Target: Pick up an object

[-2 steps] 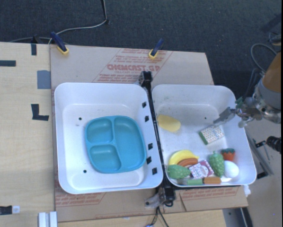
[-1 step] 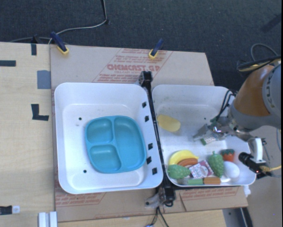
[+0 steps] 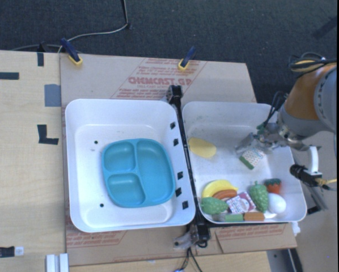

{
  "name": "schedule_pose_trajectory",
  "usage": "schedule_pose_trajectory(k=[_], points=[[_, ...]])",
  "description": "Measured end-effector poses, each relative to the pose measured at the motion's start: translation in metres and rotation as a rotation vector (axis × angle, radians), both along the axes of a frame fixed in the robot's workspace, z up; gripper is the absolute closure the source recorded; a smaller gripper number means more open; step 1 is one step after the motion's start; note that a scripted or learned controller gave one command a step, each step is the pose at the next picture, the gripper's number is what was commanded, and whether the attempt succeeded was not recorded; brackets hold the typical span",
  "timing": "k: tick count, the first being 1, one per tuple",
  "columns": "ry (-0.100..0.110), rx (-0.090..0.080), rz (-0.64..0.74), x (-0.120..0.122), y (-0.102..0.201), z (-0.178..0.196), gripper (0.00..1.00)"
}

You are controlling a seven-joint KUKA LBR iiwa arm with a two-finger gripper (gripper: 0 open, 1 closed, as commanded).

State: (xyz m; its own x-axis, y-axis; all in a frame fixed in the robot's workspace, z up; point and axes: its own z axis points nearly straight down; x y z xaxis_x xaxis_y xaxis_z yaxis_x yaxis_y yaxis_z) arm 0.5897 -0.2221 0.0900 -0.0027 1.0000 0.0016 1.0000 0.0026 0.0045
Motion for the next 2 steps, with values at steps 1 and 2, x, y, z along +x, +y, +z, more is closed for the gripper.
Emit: schedule_pose_trajectory(k=[1,2], points=[[-0.014,-0.012,-0.002,-0.038,0.052,0.001,0.00],[-0.015,-0.012,-0.003,-0.046,0.097,0.001,0.00]])
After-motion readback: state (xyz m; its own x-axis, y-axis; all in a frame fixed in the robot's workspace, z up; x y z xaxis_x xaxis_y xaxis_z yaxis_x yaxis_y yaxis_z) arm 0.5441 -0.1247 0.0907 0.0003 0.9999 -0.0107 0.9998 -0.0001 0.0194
